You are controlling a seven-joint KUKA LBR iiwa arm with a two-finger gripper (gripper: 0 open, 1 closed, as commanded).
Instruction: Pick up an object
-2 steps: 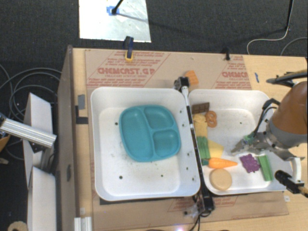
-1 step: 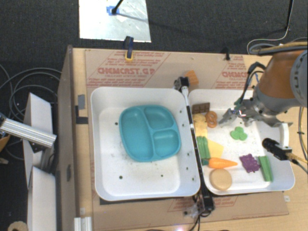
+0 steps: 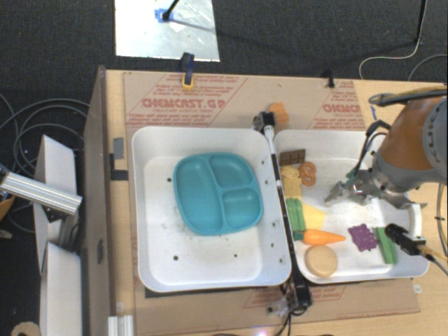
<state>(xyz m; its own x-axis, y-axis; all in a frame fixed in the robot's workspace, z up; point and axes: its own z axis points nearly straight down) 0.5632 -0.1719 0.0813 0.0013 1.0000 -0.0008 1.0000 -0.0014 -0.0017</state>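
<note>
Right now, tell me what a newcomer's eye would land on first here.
The teal divided plate stands out first, lying alone in the left bin. Next comes the bright toy food crowded in the right bin: an orange carrot, purple grapes and a tan bun. The grey arm with its orange band reaches in from the right, claw over that bin.

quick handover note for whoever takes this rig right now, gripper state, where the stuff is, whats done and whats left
Gripper: low over the middle of the right bin, above bare floor; nothing seen between its fingers.
Right bin holds the toy food: carrot, round bun, purple grapes, green stick, pretzel, corn, brown bar, green vegetable, yellow wedge.
Left bin: a teal divided plate.
Done: nothing picked yet.
Left: grasp and lift one item; the yellow wedge and grapes look nearest.
</note>
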